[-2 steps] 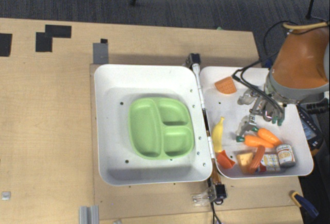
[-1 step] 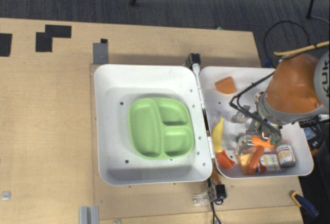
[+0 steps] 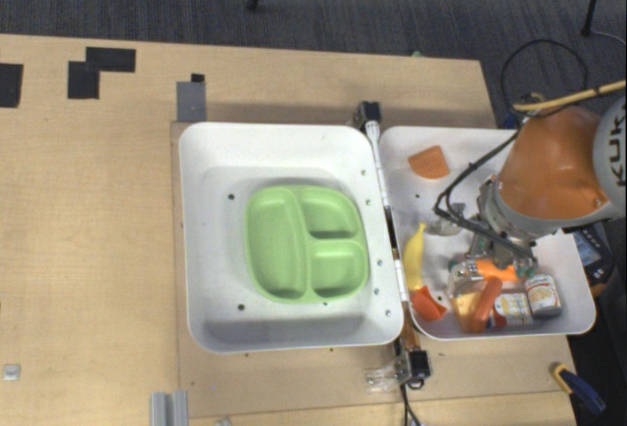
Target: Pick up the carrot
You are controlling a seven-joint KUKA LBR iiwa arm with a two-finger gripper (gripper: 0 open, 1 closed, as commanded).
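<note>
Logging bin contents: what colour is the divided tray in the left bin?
Light green tray, clearest in the camera view.

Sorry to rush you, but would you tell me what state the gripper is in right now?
Gripper: down in the right bin over the carrot; whether it is open, shut or holding anything cannot be told.

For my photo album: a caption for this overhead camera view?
Robot gripper down among toy foods in the right bin; green divided plate sits left.
</note>
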